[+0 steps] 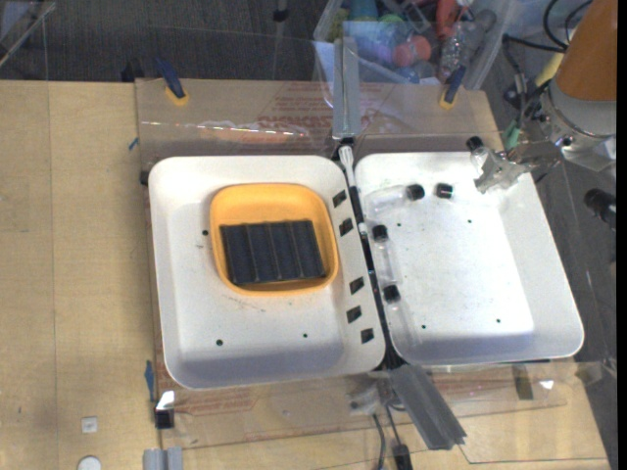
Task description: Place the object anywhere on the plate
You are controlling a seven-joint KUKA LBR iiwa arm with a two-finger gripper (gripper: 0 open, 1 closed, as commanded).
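Black and ribbed, the flat slab (272, 253) already lies on the orange plate (227, 204) in the left bin (176, 341); we judge it stiff, light, best pinched across its short edges.

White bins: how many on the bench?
2. Left bin holds the orange plate with a dark ridged block on it; right bin sits beside it, touching.

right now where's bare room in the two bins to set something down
Most of the right bin floor is bare below the gripper at its top right corner. In the left bin, the orange plate carrying the dark ridged object crowds the middle; bare strips border the plate's left and near sides.
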